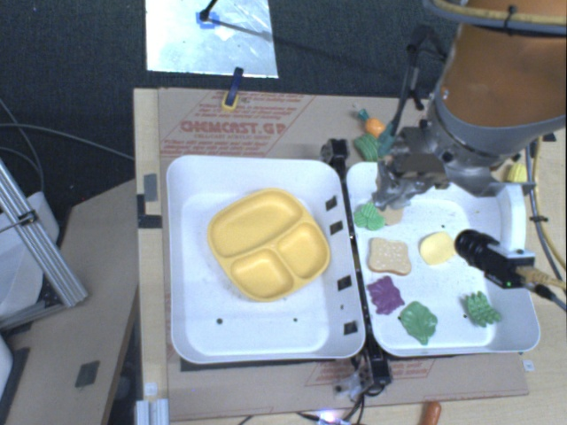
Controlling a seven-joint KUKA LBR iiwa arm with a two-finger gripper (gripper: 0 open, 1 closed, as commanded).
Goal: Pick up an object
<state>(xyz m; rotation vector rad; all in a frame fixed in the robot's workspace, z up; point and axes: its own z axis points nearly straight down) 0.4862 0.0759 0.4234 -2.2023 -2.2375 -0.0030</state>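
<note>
Camera view: the arm [505, 69] crowds the right bin [514, 326], its tool [390, 197] low at the far-left corner over a green toy [368, 216]; whether its grip is open, I cannot tell. Descending off-centre could nudge the small toy against the wall.

**Hidden behind the arm**

The arm [505, 60] runs off the top and right edges. It covers the far right corner of the right bin [523, 326]. The pincer [390, 204] fingertips are too blurred to read, and partly hide a pale piece [392, 214].
</note>
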